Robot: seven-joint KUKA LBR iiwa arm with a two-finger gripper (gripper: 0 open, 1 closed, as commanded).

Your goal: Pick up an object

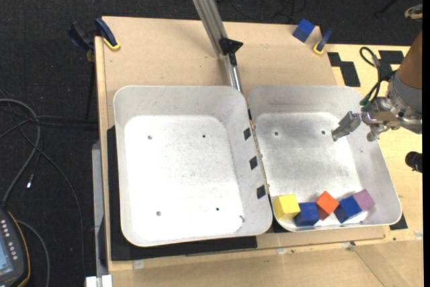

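One gripper (358,126): over the upper right part of the right bin (306,114), fingers spread apart, nothing between them.
Arm: grey wrist enters from the right edge, above the bin's right wall.
Blocks: five, bunched along the right bin's near wall, well apart from the gripper.
Order left to right: yellow block (286,205), blue block (308,213), orange block (327,203), second blue block (347,209), purple block (363,199); neighbours touching or just beside each other.
Left bin (134,104): white, speckled floor.
Bench: tan board; stray blue cube (304,29) at the far right corner, outside both bins.
Writing: no legible labels or brands.
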